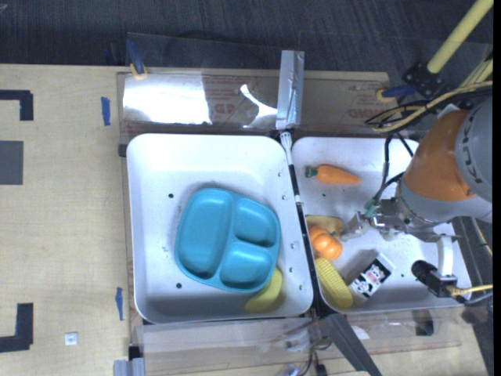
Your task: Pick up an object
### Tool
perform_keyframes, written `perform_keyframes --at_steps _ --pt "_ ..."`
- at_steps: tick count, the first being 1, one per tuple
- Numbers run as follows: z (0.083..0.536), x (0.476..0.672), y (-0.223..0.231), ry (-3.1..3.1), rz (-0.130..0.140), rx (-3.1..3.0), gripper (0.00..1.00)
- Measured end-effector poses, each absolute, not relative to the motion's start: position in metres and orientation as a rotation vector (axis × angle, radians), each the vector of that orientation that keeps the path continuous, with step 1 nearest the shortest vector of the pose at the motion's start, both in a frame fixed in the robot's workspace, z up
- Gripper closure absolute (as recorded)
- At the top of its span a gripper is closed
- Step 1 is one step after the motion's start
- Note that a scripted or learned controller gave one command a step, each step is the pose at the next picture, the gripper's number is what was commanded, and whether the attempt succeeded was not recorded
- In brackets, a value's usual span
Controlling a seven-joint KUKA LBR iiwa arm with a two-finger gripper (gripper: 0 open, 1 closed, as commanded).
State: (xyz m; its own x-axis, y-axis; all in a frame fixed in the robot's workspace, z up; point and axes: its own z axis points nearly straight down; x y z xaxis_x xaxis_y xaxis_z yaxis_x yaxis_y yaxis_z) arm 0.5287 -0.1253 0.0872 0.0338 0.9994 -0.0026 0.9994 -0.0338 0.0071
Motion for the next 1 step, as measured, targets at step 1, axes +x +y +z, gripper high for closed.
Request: perform_keyframes --at_steps 1 --pt "0.0861 0.6081 -0.1321 2.241 0.003 2.197 0.00"
